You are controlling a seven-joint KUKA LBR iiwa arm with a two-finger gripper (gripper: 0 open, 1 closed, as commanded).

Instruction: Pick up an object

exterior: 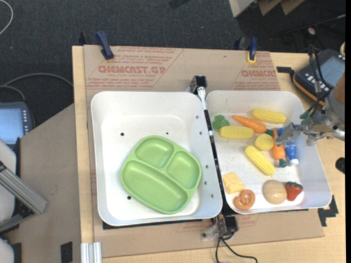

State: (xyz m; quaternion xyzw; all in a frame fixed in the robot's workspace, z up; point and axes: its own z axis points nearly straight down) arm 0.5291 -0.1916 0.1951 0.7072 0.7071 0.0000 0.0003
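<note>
The right bin holds several toy foods. Along its far side lie a corn cob, a carrot, a second corn cob and a green piece. A yellow lemon and a third corn cob lie mid-bin. Near the front are a cheese wedge, an orange ring, a beige potato and a red strawberry. My gripper hangs over the bin's right side, just above a small blue and orange piece.
The left bin holds a green divided plate. A black divider runs between the bins. Blue clamps hold the cardboard base at the back. A dark device sits off the bench at the right.
</note>
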